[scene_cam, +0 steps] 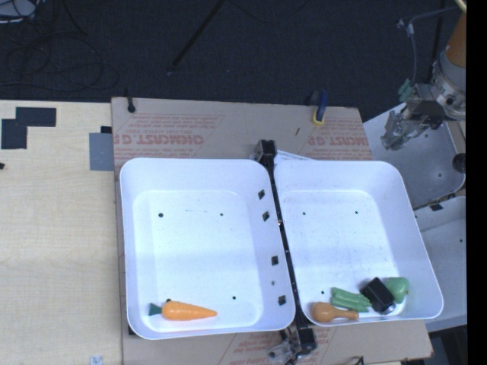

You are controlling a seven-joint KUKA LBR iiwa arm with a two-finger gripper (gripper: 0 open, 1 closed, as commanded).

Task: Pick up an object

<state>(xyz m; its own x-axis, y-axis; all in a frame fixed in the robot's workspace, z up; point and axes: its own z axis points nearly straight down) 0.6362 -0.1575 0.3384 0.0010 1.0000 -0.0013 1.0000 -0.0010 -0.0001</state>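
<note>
Two shallow white bins are seen side by side on a cardboard sheet. In the left bin, a toy carrot is laid near the front wall — orange, tapered, its point turned to the right and a small dark green stub at its left end. In the right bin, four small things are crowded into the front right corner: a tan, pear-shaped piece with a thin neck, a green pod-like piece just beside it, a black block tilted against the pod, and a light green rounded piece partly covered by the block. The gripper is held well apart from all of them, beyond the right bin's far right corner and outside both bins. Nothing is seen between its fingers, but how wide they stand cannot be told.
</note>
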